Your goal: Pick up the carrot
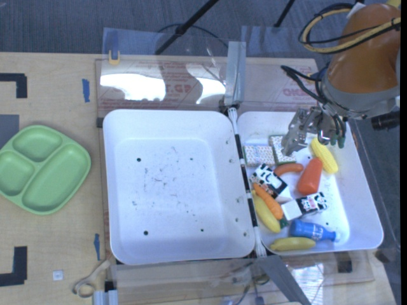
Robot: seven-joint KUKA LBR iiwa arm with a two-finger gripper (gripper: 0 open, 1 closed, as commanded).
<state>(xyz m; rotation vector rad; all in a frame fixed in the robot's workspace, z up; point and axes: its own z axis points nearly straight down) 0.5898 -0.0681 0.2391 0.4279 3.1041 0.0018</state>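
While the grey arm with its orange band [369, 49] reaches in from the right, the jaws [310, 131] hang over the far part of the right-hand shallow white bin [362, 202]; whether they stand wide or narrow I cannot tell, and nothing shows between them. Just beside them lies a small yellow banana-shaped toy [325, 155], and below that a fat red-orange cone-shaped toy [310, 176]. The carrot, a slim orange toy with a tapered end [268, 200], rests near the bin's left wall, well apart from the jaws, touching a longer yellow banana toy [266, 216]. A black-and-white cow-patterned block [272, 179] sits just above it. Near the front edge lies a blue plastic bottle [313, 231]. The left-hand white bin [172, 183] adjoins, and farther left on the wooden worktop [51, 75] sits a green divided plate [42, 168].
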